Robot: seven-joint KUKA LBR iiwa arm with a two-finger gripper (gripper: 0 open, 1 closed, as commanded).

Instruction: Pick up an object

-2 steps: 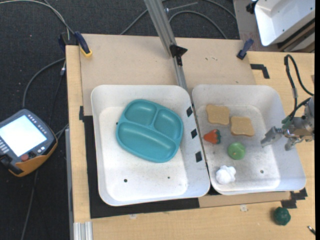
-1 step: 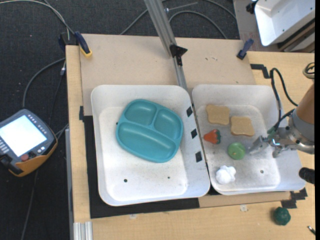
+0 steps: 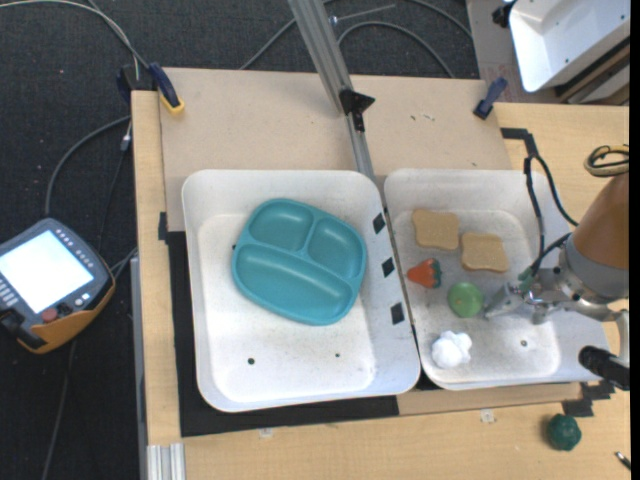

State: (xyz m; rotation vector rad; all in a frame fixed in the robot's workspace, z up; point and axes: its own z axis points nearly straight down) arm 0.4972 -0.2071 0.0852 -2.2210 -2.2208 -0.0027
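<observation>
The pincer (image 3: 503, 302), its state impossible to tell, sits just right of the green ball (image 3: 465, 299), nearly touching.

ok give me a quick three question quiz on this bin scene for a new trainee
1. True or false: the teal divided plate lies in the left bin.
2. Which item lies nearest the claw? A) white crumpled ball B) green ball C) red and green toy
3. How many tan bread slices lie in the right bin?

Key:
1. True.
2. B, the green ball sits just left of the claw tips.
3. Two, one behind and left of the other.
</observation>
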